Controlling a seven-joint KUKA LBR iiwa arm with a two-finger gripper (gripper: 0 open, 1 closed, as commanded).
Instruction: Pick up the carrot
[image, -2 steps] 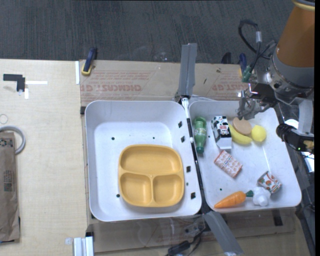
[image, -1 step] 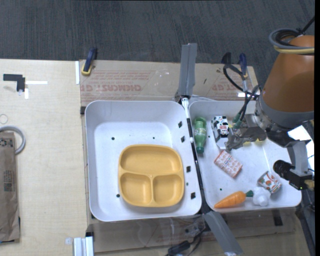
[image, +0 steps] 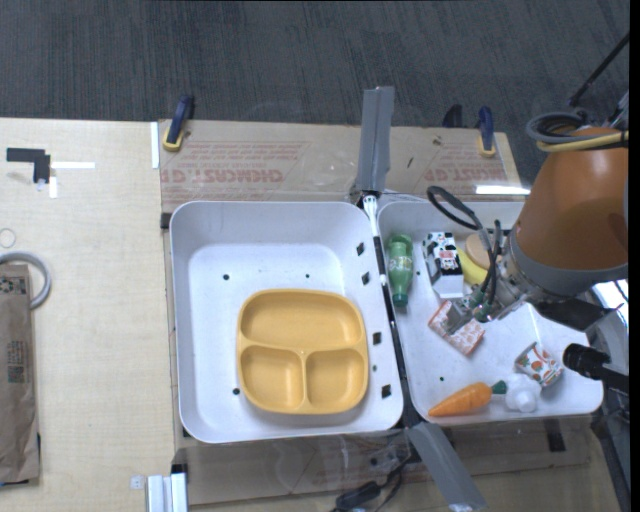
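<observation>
Here, one carrot (image: 463, 400) lies beneath the gripper (image: 470, 312), whose grasp I cannot tell.

Two bins sit side by side on the bench. The left bin (image: 190, 300) holds a three-compartment tray (image: 302, 350) near its centre. In the right bin (image: 580, 400), the carrot (image: 461, 401) lies along the near wall, with a small ball (image: 521, 399) just right of its tip and a small cup (image: 539, 365) beyond that. A bottle (image: 399, 268) lies by the left wall. A carton (image: 441, 254) stands right of it. My gripper (image: 470, 315) hangs mid-bin, above a flat packet (image: 458, 330), behind the carrot and apart from it.
</observation>
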